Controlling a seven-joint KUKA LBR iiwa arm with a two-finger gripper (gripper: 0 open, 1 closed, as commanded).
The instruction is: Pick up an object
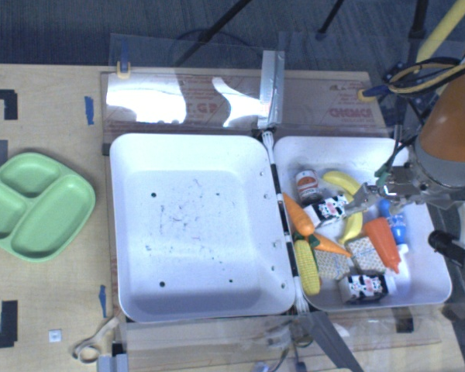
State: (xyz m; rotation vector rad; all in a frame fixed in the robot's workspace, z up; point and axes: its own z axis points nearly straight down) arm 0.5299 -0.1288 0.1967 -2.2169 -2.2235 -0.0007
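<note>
Near row, right bin: black-and-white cow-patterned toy (366, 286) sits nearest me in the shallow white right-hand bin (438, 289), just left of its near right corner.
Near left of that bin: I see a yellow plastic corn cob (307, 266) lying along the left wall, with a speckled grey cloth pad (335, 264) beside it.
Middle, right bin: a long orange plastic carrot (384, 243) lies tilted at the right, touching a blue-and-white item (396, 229) I cannot identify; a smaller orange carrot with a green tip (328, 245) and a small yellow piece (353, 226) lie left of it.
Left wall, middle: another orange carrot-shaped toy (297, 215) rests by the divider, with a second black-and-white cow-patterned block (328, 208) just right of it.
Far part, right bin: a yellow plastic banana (342, 181) and a small red-labelled can (307, 184) sit side by side.
Gripper: the grey two-finger gripper (370, 195) reaches in from the right, low over the pile between banana and cow block; I cannot tell how its fingers stand.
Left bin: the shallow white left-hand bin (132, 161) shows only faint scuffs.
Far left bench: a pale green divided plastic plate (35, 204) lies on the wood, well apart from both bins.
</note>
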